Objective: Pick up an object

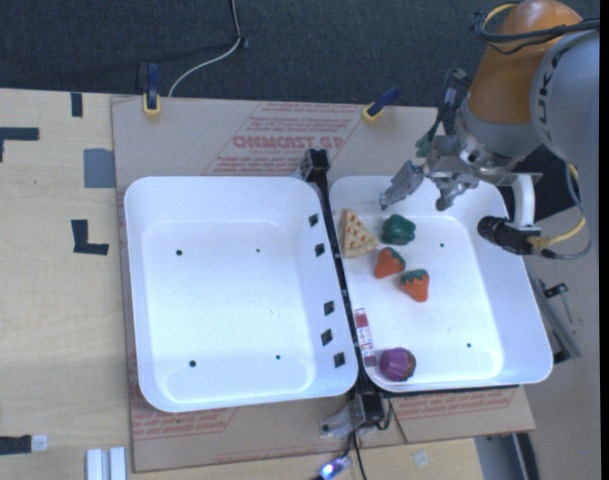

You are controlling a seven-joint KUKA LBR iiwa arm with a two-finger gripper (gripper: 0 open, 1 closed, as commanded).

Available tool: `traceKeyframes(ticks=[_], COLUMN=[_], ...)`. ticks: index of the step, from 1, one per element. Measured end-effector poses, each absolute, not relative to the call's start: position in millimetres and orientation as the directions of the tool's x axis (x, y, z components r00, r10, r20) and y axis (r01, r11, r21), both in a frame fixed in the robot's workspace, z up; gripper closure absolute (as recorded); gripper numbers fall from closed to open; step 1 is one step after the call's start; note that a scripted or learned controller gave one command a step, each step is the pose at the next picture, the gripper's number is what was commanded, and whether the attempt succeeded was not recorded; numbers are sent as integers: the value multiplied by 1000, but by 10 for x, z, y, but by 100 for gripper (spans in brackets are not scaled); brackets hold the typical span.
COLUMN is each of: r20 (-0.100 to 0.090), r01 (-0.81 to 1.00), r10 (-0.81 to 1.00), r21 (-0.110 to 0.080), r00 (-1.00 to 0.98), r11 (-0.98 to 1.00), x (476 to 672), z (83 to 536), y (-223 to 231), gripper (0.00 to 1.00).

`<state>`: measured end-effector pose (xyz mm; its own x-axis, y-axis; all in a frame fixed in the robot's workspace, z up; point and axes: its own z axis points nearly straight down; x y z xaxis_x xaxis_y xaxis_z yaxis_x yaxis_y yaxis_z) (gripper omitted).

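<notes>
- the small toy foods lie in the right shallow white bin: a dark green rounded piece, a tan waffle-patterned wedge by the centre divider, an orange-red strawberry-like piece, and a second red one near it.
- a purple round toy sits apart at the near edge (beside a small labelled strip).
- the two-finger gripper hangs above the far end of this bin, fingers spread apart with nothing between them, seemingly just above the green piece.
- the left white bin lies alongside.
</notes>
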<state>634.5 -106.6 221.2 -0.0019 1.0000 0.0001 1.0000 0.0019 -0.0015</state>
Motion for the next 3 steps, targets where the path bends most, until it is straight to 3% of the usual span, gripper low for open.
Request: traceKeyframes(ticks=[1, 2, 3], r20=[3, 1, 4], r01=[1000, 1000, 1000], r10=[1000, 1000, 1000], r21=[-18, -3, 8], r00=[1, -1, -13], r11=[-1, 1, 13], x=[5732, 5781, 6127], z=[1032, 1199, 1885], y=[-1067, -1063, -69], gripper=[0, 100, 100])
